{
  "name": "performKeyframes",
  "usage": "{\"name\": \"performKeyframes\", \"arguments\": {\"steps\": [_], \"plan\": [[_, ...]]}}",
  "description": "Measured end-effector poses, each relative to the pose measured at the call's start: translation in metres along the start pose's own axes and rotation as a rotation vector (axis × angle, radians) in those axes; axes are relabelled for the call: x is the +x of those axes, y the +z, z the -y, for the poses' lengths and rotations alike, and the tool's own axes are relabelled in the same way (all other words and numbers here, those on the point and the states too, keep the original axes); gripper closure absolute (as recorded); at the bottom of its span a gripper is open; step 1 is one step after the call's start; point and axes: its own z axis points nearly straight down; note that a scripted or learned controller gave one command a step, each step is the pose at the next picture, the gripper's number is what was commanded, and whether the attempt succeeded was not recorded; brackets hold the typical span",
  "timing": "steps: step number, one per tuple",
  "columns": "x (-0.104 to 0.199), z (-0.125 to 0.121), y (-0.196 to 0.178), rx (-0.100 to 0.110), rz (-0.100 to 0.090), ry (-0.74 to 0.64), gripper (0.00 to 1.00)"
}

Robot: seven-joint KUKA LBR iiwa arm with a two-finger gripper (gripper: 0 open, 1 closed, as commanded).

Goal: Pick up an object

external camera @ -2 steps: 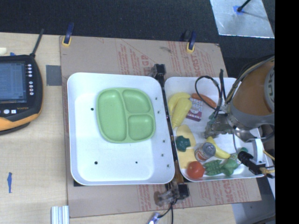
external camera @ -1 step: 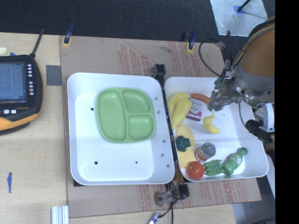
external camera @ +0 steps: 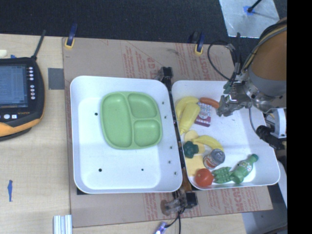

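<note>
The claw [external camera: 228, 106] hovers just right of the carrot [external camera: 209, 102] in the right bin [external camera: 265, 150]; whether it grips anything, I cannot tell. Descending squarely over 1 item, avoiding neighbours, seems best.

**Bench and surroundings**

A light wooden bench [external camera: 29, 165] carries a brown cardboard sheet [external camera: 122, 62], held by blue-and-yellow clamps [external camera: 71, 36] along its far edge. Dark carpeted floor [external camera: 122, 6] lies beyond. A control pendant [external camera: 17, 99] rests at the left.
</note>
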Motion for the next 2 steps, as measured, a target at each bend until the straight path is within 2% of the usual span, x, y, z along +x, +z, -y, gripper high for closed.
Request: {"name": "performKeyframes", "arguments": {"steps": [1, 2], "plan": [[-0.041, -0.05, 0.097, 0.002, 0.001, 0.0, 0.0], [-0.065, 0.066, 0.122, 0.003, 0.001, 0.0, 0.0]]}}
